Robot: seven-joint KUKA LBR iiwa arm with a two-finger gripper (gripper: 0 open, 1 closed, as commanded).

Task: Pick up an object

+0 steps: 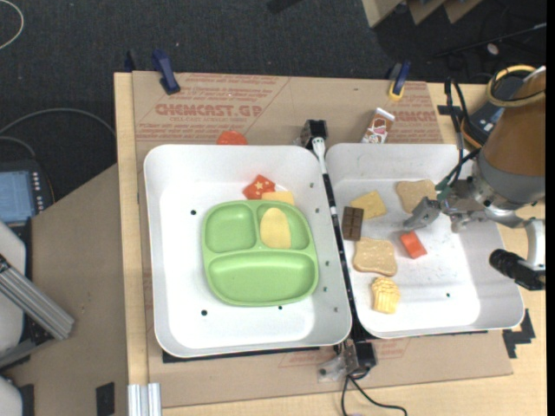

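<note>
My gripper hangs over the right bin, reaching in from the right with the grey arm behind it. It sits just above an orange-red block and just below a tan bread piece. Nothing can be seen held in it. Also in this bin lie a yellow cheese wedge, a brown chocolate bar, a toast slice and a yellow corn piece.
The left bin holds a green divided plate with a yellow item in its upper right compartment. A red piece lies behind the plate. A small carton stands on the bench beyond the bins.
</note>
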